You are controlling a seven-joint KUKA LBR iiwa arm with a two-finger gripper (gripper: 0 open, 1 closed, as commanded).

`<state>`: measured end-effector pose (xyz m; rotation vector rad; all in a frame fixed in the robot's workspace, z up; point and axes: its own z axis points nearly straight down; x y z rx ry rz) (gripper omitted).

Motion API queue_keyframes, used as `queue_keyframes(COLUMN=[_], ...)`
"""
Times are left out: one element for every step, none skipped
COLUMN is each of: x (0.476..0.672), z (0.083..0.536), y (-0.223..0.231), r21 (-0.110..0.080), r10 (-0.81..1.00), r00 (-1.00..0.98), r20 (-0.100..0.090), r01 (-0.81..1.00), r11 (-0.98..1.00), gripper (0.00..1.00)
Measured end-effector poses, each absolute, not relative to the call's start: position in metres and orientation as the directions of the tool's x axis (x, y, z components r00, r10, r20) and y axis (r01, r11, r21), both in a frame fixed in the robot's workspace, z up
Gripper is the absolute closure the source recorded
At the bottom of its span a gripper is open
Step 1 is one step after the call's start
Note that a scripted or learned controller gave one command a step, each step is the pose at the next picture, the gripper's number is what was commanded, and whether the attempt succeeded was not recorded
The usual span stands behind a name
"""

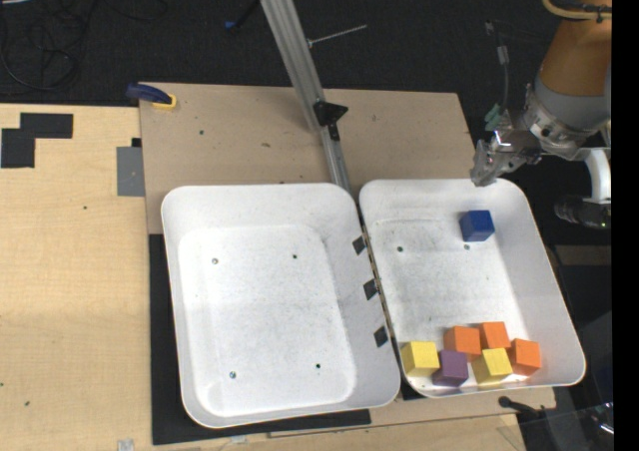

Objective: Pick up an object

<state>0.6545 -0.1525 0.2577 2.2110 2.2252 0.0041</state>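
The claw [486, 168] hangs over the far rim of the right bin [559, 279]; I cannot tell how it is set. The blue block [477, 225], small and squarish, lies just toward the near side from it, alone, well apart from the coloured blocks [471, 352] clustered at the near edge.

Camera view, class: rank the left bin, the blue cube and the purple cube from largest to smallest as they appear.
1. Left bin, by far the largest.
2. Blue cube and purple cube: they look about alike, and the purple one lies nearer the camera and partly crowded by neighbours, so I will not rank them.
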Motion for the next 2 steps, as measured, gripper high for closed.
queue_keyframes(x=[0.643, 0.627], z=[0.246, 0.237], y=[-0.105, -0.066], r21=[-0.004, -0.005], r10=[1.0, 1.0], r00=[-0.004, -0.003], r20=[0.002, 0.002], r01=[1.0, 1.0], r11=[0.004, 0.003], gripper=[1.0, 1.0])
